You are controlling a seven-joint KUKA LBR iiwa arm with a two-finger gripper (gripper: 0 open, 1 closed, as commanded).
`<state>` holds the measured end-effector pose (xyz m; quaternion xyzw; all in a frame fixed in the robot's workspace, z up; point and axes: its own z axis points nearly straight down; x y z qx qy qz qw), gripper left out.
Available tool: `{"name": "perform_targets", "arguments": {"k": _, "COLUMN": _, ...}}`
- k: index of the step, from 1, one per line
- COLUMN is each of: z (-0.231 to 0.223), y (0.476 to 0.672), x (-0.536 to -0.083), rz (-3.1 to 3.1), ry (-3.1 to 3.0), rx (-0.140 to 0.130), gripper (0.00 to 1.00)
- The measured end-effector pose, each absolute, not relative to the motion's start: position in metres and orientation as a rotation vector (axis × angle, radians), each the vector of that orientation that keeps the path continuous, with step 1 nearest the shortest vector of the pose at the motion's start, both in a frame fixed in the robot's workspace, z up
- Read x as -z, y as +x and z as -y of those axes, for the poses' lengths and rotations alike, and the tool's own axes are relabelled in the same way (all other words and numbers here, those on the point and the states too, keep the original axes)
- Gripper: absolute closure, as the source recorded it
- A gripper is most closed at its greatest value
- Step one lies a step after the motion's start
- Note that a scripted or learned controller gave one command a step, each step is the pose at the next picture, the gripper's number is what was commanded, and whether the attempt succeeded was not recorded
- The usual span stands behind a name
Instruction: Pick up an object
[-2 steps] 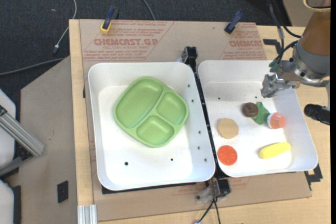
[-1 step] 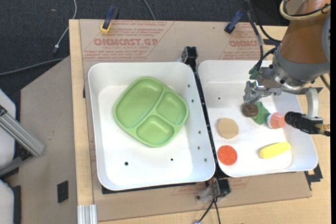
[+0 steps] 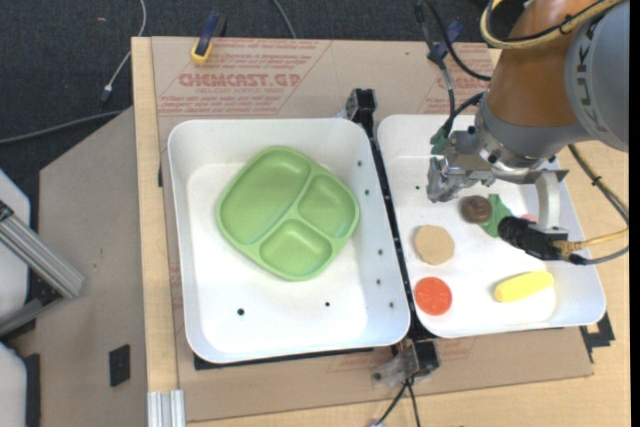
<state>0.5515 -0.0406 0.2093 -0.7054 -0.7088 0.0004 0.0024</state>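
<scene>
My gripper hangs low over the right bin, near its upper middle. Nothing shows between the fingers. Just right of the gripper lies a small brown round piece. A tan disc rests below it, and a red disc lies nearer the front rim. A yellow oblong piece sits at the front right. A green bit peeks out beside the brown piece, partly hidden by the arm.
The left bin holds a green divided plate lying flat in its middle. Black clamps sit between the bins at the back and front. The arm's body covers the right bin's back right part.
</scene>
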Motion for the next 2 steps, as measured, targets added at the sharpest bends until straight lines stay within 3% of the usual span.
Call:
{"name": "perform_targets", "arguments": {"k": 1, "z": -0.013, "y": 0.550, "x": -0.222, "rz": 2.228, "ry": -2.215, "rx": 0.004, "gripper": 1.00}}
{"name": "perform_targets", "arguments": {"k": 2, "z": -0.067, "y": 0.535, "x": -0.230, "rz": 2.226, "ry": -2.211, "rx": 0.001, "gripper": 1.00}}
